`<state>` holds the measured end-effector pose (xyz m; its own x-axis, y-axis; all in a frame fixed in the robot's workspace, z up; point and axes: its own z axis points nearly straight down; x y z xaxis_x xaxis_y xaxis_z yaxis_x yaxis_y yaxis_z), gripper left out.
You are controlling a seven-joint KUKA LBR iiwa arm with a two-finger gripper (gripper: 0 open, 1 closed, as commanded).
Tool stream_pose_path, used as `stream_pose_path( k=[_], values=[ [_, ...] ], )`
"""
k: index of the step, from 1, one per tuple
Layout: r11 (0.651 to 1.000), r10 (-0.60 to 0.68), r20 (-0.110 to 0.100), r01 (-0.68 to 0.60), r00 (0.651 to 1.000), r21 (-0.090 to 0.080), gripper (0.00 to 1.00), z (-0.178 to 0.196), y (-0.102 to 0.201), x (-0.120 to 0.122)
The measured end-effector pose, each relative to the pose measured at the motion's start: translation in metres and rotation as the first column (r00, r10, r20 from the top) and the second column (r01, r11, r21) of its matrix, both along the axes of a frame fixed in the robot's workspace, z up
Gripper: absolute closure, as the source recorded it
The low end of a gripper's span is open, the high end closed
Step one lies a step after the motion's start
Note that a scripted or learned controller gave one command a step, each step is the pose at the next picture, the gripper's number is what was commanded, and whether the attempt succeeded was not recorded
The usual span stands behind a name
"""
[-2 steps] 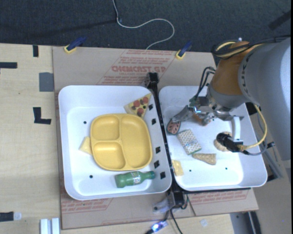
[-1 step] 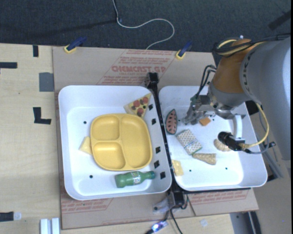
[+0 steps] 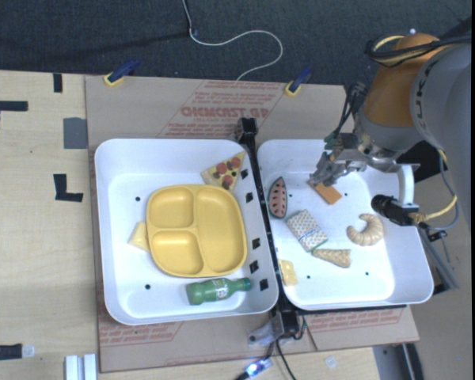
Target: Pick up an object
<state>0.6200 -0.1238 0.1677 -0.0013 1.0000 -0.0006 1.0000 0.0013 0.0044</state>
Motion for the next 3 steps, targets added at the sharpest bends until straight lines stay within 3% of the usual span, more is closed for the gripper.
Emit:
stream_pose_path(
  k=[1, 3],
  values=[
    [1.000, 0.001, 0.000, -0.001, 1.000, 0.000, 1.00, 0.053, 0.001, 0.001],
    [1.000, 0.007, -0.005, -0.007, 1.000, 0.003, 1.00, 0.060, 0.114, 0.023]
  ],
)
